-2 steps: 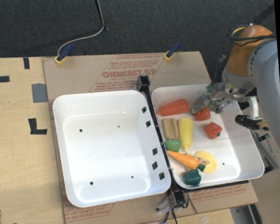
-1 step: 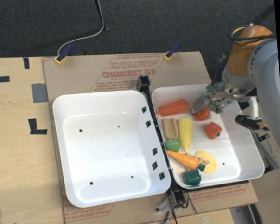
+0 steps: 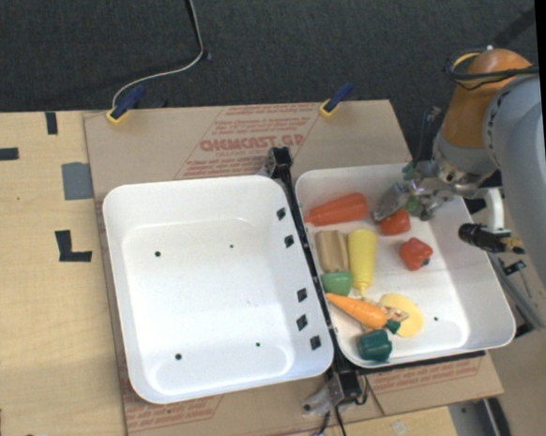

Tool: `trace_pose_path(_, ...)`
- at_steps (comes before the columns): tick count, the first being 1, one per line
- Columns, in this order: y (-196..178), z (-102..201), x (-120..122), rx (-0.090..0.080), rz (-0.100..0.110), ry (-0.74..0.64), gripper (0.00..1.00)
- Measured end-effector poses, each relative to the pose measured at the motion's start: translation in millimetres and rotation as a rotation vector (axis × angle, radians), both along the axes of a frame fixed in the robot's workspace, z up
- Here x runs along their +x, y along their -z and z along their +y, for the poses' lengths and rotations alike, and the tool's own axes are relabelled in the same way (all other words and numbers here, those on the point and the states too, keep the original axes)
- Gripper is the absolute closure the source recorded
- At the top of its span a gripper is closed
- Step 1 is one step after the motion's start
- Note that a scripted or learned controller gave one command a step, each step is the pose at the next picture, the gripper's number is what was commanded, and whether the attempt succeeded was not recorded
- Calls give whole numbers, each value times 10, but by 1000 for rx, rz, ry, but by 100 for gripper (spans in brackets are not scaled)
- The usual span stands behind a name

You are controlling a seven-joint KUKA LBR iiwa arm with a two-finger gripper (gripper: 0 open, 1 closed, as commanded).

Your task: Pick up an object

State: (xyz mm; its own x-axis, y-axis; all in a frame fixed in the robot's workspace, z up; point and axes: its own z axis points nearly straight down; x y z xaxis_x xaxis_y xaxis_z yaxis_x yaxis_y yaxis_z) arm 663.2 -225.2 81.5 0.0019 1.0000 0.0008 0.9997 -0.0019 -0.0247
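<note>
The right white bin (image 3: 469,314) holds several toy foods. A long red-orange piece (image 3: 338,208) lies at the back, with a tan block (image 3: 330,248) and a yellow corn cob (image 3: 362,257) in front of it. Nearer the front are a green piece (image 3: 337,282), an orange carrot (image 3: 357,309), a yellow piece (image 3: 405,313) and a dark green piece (image 3: 375,345). A red piece (image 3: 415,253) lies alone toward the right. My gripper (image 3: 402,204) hangs low over the bin's back right part, right above a small red piece (image 3: 395,222) and partly covering it.
The left white bin (image 3: 127,271) sits beside the right one, joined by a black divider with clips (image 3: 300,257). Both rest on a cardboard sheet (image 3: 239,140) held by clamps. The grey arm and its orange band (image 3: 476,102) fill the right side.
</note>
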Motion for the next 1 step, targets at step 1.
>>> trace_pose_path(1, -15, 10, -42, -2, -12, -2, 0)
